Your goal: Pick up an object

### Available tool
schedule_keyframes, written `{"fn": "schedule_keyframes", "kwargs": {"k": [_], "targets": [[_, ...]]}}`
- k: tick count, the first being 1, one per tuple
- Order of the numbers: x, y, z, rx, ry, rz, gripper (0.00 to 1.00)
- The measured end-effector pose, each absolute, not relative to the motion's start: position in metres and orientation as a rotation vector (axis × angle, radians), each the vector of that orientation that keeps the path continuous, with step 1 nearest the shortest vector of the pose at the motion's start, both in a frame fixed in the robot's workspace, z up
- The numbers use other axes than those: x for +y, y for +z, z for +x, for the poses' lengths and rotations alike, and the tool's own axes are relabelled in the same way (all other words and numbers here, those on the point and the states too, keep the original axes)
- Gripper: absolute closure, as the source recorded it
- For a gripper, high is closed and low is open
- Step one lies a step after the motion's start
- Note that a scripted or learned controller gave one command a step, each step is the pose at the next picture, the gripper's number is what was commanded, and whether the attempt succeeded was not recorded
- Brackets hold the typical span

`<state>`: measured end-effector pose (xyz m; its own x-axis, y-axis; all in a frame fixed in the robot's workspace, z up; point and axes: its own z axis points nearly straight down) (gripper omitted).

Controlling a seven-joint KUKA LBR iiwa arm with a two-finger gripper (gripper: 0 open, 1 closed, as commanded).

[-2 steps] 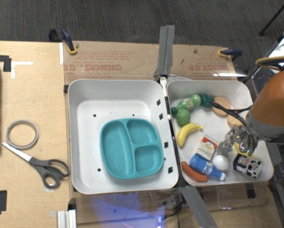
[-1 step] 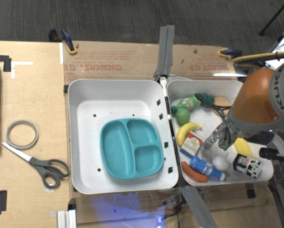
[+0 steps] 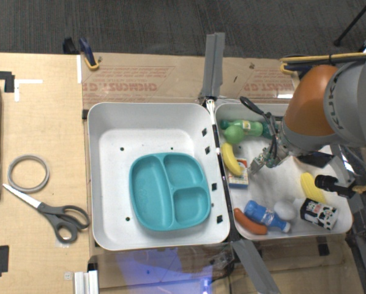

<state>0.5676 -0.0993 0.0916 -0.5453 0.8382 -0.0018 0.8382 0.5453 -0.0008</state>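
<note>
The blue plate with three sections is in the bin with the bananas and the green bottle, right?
Not quite. The camera view shows the blue plate alone in the left bin. The bananas and the green bottle lie in the right bin, where the gripper is.

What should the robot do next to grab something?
Probably lower the gripper a little. It hangs in the right bin just right of the banana and the small box, below the green bottle; nothing is seen between its tips.
</note>
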Motion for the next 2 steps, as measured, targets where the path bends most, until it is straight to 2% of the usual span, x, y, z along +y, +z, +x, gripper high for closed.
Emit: {"fn": "schedule_keyframes", "kwargs": {"k": [1, 2], "targets": [[-0.045, 0.263, 0.586, 2.755, -0.002, 1.504, 1.00], [0.007, 0.191, 0.503, 2.691, -0.004, 1.625, 1.00]]}}
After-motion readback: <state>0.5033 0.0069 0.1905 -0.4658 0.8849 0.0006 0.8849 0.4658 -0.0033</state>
